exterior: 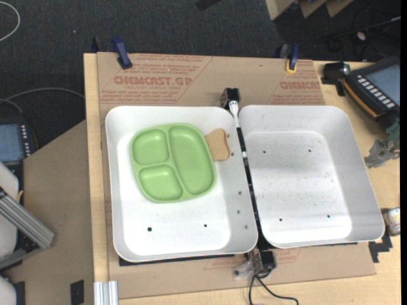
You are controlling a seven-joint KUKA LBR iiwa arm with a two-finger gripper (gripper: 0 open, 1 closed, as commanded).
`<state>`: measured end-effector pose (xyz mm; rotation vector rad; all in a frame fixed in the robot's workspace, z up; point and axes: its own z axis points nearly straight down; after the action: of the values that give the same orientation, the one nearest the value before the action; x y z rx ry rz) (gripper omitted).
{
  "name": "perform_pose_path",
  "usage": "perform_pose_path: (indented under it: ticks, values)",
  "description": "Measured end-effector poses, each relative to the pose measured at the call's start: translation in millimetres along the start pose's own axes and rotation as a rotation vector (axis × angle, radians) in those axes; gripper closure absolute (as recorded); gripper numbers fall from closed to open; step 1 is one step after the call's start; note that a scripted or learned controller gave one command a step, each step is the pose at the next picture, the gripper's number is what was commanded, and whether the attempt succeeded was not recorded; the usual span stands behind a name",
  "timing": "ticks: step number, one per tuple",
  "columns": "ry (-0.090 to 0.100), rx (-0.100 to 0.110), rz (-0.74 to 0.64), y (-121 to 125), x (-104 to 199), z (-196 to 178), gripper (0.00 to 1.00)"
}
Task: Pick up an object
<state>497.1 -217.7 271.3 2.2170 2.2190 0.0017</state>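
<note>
I see a green divided plate [173,162] lying flat in the left bin [127,234], toward its far half, with a tan slice of toast [218,144] touching the plate's right rim. The right bin [356,170] sits beside it on the bench [159,75]. I cannot tell the jaws' state from here.

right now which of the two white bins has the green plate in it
The left bin: it holds the green divided plate with a tan piece at its edge.
</note>
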Motion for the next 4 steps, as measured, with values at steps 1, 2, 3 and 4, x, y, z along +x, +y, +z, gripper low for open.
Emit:
perform_pose_path:
  ticks: [1,2,3,4]
  values:
    - [-0.005,-0.013,-0.003,39,-7,-123,1.0]
    - [0.008,0.017,0.005,-22,-6,-11,1.0]
    - [-0.002,-0.003,-0.003,48,-6,-23,1.0]
    - [-0.007,-0.018,-0.002,71,-7,-180,1.0]
